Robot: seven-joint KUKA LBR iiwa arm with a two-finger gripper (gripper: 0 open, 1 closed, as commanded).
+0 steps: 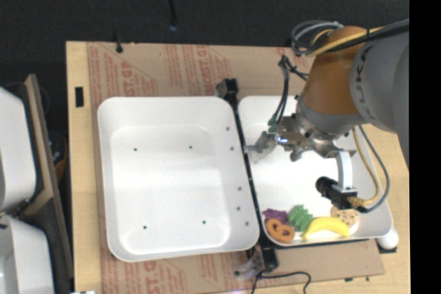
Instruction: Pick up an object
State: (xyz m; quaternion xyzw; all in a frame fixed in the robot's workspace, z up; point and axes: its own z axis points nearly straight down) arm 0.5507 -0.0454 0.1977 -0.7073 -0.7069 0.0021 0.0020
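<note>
Meanwhile, gripper [275, 142] hangs over the right bin [289, 179].
Whether it is spread or closed, I cannot tell; banana [325, 227] lies well below-right.

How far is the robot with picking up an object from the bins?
Nothing looks picked up yet. The toys, among them the yellow banana, the green piece and the purple piece, lie together at the near edge of the right bin. In hand: the end effector is over that bin's far part, apart from them. Left: reaching a toy, gripping and lifting it.
</note>
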